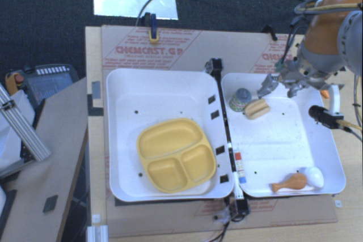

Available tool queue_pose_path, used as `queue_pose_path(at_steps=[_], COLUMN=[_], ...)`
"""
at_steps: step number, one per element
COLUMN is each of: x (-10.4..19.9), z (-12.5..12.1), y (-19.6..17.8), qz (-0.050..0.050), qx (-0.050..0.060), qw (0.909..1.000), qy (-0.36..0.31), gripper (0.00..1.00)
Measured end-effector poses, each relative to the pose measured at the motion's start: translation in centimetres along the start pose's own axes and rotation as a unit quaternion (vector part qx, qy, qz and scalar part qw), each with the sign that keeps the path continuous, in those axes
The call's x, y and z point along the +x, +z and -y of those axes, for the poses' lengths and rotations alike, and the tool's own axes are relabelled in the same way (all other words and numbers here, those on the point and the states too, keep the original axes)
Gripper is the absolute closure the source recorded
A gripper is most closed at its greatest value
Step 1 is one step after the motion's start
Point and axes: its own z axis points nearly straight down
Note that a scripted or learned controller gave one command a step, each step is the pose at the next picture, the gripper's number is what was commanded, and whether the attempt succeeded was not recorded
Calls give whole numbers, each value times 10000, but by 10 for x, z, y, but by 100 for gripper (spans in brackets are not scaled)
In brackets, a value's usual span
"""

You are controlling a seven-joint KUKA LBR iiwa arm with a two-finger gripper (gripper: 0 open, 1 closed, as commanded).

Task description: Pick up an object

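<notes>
In the right bin [283,144], a tan bread roll [256,109] lies near the far left corner, with a small grey-green round cup [240,98] just beside it on the left. A toy chicken drumstick [289,182] and a white egg [313,177] rest at the near right edge. My gripper [280,89] hangs over the far part of the right bin, just right of and above the roll. It is open, its two fingers [266,88] spread with nothing between them.
The left bin [125,99] holds a yellow three-compartment plate [176,153]. A black divider strip [224,127] runs between the bins. A black cable part [323,116] sticks in over the right bin's right rim. Cardboard lies beneath both bins.
</notes>
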Motion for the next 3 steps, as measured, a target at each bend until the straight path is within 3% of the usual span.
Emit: queue_pose_path(at_steps=[1,3], x=[0,1], z=[-3,-6], y=[-6,64], qz=[7,11], qx=[-56,-76], qw=[10000,10000], qy=[-9,-2], gripper=[0,0])
